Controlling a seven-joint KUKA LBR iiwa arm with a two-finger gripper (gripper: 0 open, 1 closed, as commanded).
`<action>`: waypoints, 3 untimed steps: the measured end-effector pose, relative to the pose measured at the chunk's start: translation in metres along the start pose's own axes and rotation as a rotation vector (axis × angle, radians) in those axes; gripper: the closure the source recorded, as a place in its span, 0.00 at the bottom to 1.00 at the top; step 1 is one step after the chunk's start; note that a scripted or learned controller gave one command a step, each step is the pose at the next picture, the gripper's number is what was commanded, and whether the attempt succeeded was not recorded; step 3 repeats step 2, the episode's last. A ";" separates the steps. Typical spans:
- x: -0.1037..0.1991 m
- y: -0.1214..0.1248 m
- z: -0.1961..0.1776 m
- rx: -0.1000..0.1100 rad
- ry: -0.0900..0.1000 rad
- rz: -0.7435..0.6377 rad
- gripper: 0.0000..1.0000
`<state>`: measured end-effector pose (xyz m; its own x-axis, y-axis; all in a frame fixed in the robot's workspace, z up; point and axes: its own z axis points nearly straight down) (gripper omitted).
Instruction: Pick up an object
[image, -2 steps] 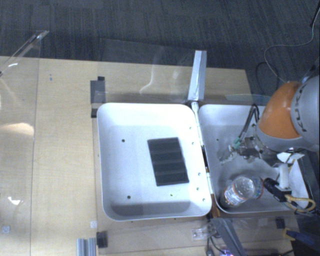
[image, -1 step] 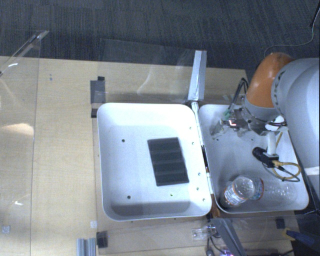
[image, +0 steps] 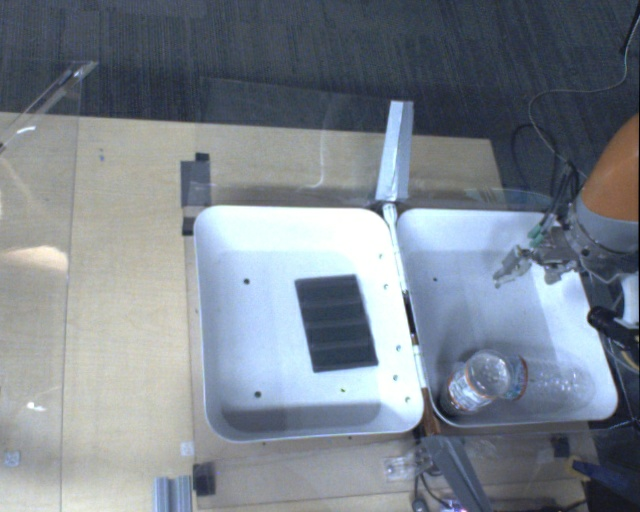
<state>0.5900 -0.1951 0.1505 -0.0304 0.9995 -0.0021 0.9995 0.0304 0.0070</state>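
Observation:
A clear plastic bottle lies on its side in the front part of the right bin, its cap end toward the bin's left wall. A flat black ribbed block rests in the middle of the left bin. My gripper hangs over the back right of the right bin, well behind the bottle and apart from it. Its two fingers are spread open with nothing between them. The grey arm with its orange band comes in from the right edge.
A grey metal post stands behind the seam between the two bins. A clear acrylic sheet covers the bench at the left. Cables run behind the right bin and clamps sit along the front edge.

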 end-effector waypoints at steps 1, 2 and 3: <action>0.048 -0.039 0.061 -0.005 0.000 -0.159 0.00; 0.071 0.028 0.063 -0.003 0.002 -0.037 0.00; 0.071 0.028 0.063 -0.003 0.002 -0.037 0.00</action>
